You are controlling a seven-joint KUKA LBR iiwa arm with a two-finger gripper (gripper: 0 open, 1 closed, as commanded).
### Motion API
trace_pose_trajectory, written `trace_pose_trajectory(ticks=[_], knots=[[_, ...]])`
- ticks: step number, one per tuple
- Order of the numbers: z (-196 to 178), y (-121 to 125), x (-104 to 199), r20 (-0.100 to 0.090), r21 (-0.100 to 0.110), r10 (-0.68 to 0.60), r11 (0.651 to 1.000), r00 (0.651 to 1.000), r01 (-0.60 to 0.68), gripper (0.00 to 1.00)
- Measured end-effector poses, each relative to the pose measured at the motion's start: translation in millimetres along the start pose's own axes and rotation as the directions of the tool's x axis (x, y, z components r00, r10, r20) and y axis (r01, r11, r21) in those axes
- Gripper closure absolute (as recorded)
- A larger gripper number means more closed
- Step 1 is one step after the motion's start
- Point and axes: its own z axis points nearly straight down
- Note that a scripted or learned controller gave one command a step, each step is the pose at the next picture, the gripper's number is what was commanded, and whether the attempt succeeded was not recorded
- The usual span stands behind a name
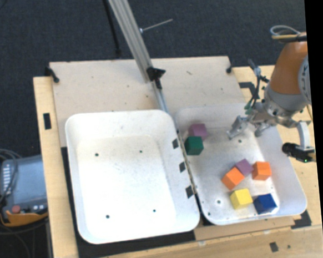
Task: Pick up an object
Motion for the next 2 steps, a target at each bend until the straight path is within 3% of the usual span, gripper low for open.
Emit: trace_pose_trajectory(ticks=[1, 2], knots=[[-16, 2, -1, 0.004, -0.009, -0.002, 1.000, 1.000, 0.002, 1.00], [-76, -2, 4, 0.003, -0.012, -0.001, 1.000, 1.000, 0.001, 1.00]])
